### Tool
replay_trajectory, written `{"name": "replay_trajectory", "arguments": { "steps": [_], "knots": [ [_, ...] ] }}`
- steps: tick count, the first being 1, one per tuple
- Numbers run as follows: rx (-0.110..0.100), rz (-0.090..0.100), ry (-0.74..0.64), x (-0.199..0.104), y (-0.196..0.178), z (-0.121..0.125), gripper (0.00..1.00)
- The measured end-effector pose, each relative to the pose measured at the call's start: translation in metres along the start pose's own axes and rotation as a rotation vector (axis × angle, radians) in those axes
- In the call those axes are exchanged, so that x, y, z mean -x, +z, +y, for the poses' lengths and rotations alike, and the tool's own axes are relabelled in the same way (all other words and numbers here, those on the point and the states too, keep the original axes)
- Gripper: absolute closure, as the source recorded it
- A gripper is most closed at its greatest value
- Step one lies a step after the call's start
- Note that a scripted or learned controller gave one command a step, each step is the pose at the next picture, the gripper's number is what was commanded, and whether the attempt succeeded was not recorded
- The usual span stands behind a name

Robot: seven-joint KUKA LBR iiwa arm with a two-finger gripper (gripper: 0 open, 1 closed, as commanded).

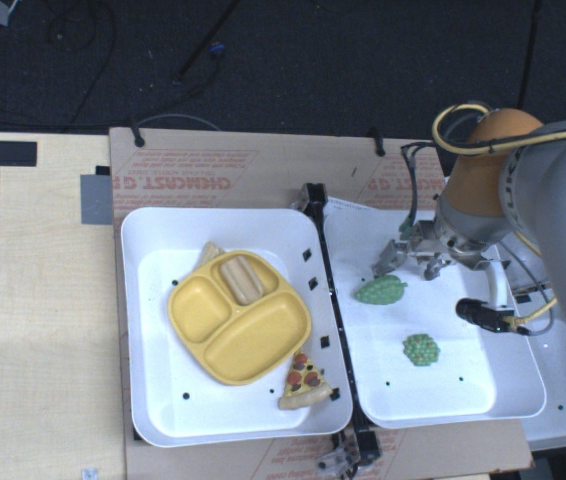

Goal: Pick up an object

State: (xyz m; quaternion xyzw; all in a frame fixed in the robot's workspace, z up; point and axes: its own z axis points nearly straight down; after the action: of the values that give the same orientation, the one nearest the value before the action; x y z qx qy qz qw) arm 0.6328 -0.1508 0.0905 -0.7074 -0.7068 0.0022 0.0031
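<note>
Two shallow white plastic bins side by side on the bench, left bin (pixel 153 268) and right bin (pixel 503 393), grey arm with orange band (pixel 503 163) reaching in over the right one. In the left bin, a yellow three-compartment plastic plate (pixel 253 343) with a tan toy hot dog (pixel 242 278) lying in its upper compartment, and a toy pizza slice (pixel 305 383) just beside the plate's lower edge. Over in the right bin, two-finger metal gripper (pixel 405 260) spread apart just above a leafy green toy vegetable (pixel 381 290), nothing pinched between the fingers, and a small round green knobbly toy (pixel 421 349) lying apart nearer the bin's middle.
</note>
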Motion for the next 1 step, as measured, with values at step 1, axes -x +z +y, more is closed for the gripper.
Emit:
{"name": "replay_trajectory", "arguments": {
  "steps": [1],
  "knots": [
    [0.003,-0.001,0.001,0.0007,-0.0133,0.001,1.0]
  ]
}}
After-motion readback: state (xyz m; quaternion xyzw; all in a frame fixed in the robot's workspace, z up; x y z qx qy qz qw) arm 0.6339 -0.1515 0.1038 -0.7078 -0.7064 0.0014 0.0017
